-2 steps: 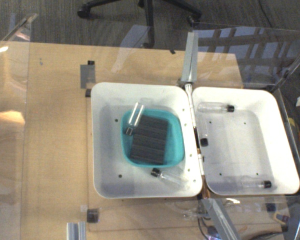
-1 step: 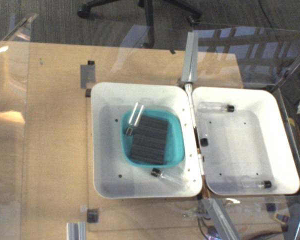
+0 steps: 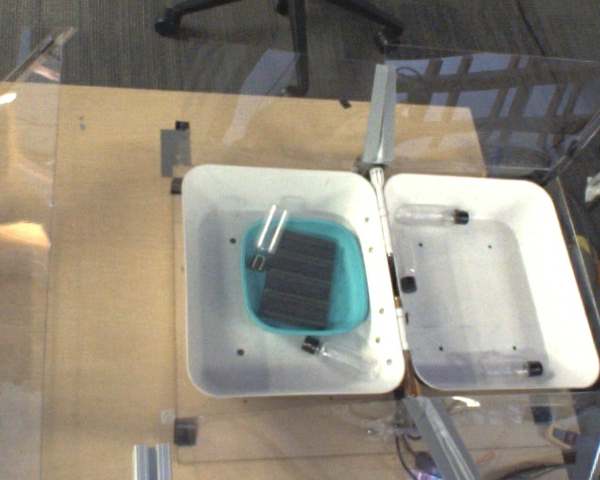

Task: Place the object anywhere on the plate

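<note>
A clear, black-capped tube (image 3: 269, 234) lies across the upper-left rim of the teal plate (image 3: 353, 268); the claw's state cannot be told.

A lab, by the look of it: wooden table (image 3: 90, 298) behind clear panels (image 3: 500, 108), two white bins (image 3: 210, 358), office chair base (image 3: 290, 8) on grey carpet (image 3: 100, 18).

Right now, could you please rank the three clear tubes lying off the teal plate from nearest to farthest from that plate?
1. Left-bin tube: just off the front rim of the teal plate, in the same bin.
2. Far-edge tube: in the right bin, along its far side.
3. Corner tube: right bin, near right corner.
</note>
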### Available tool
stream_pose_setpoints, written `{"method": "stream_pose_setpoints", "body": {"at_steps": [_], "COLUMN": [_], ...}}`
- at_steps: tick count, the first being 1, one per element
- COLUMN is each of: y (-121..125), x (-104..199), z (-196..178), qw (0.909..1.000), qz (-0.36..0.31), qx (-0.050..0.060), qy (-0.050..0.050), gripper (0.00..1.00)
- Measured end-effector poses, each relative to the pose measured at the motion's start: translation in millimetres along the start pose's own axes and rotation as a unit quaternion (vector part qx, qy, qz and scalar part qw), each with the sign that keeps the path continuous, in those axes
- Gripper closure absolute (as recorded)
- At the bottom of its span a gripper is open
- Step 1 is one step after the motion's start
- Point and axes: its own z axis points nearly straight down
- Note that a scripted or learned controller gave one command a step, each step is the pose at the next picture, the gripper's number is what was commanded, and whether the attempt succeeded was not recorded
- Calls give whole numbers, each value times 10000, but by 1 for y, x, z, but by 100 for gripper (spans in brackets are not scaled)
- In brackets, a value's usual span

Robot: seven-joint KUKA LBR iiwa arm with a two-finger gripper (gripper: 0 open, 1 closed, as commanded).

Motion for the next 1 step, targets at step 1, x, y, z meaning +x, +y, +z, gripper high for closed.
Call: {"method": "stream_pose_setpoints", "body": {"at_steps": [1], "y": [48], "x": [18], "z": [0], "qw": [9889], "qz": [-1483], "qx": [-11], "qy": [4], "gripper": [0]}}
